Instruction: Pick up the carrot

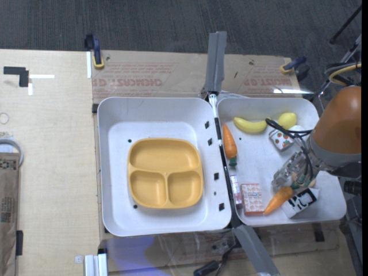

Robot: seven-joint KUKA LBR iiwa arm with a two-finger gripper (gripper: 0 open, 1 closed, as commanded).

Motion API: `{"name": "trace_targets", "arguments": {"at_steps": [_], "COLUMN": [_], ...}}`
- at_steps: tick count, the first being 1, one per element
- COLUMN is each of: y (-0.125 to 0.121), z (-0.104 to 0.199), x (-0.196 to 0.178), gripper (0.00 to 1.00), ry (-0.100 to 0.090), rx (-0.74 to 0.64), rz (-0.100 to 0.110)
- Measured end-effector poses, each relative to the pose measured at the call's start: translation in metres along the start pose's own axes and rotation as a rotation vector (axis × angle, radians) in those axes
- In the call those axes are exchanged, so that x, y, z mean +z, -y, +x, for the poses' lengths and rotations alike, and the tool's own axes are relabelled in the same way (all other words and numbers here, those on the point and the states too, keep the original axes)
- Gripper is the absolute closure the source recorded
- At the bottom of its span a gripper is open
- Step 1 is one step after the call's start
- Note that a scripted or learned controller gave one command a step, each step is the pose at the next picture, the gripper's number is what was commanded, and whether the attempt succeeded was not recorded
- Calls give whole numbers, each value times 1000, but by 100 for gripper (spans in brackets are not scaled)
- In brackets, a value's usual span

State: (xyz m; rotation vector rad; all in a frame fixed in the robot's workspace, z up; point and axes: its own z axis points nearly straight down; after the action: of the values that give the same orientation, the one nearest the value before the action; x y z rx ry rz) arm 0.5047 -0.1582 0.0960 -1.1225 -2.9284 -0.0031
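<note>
Two carrot-like objects lie in the right bin [328,214]. An orange carrot with a green stem end [229,142] rests against the bin's left wall. A second orange carrot [278,200] lies slanted near the front of the bin. My gripper [290,177] reaches in from the right and hovers just above the upper right end of that second carrot. The metal wrist parts blur together there, and nothing is plainly held.
Also in the right bin are a banana [250,125], a lemon [287,119], a small printed carton [281,140], a pink-and-white box [251,198] and a black-and-white packet [302,200]. The left bin [109,154] holds a yellow divided plate [165,172].
</note>
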Motion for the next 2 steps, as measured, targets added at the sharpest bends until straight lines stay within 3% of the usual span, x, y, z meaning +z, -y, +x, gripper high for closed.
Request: {"name": "trace_targets", "arguments": {"at_steps": [1,2], "y": [0,16], "z": [0,22], "x": [0,7], "gripper": [0,0], "ry": [0,1], "rx": [0,346], "rz": [0,1]}}
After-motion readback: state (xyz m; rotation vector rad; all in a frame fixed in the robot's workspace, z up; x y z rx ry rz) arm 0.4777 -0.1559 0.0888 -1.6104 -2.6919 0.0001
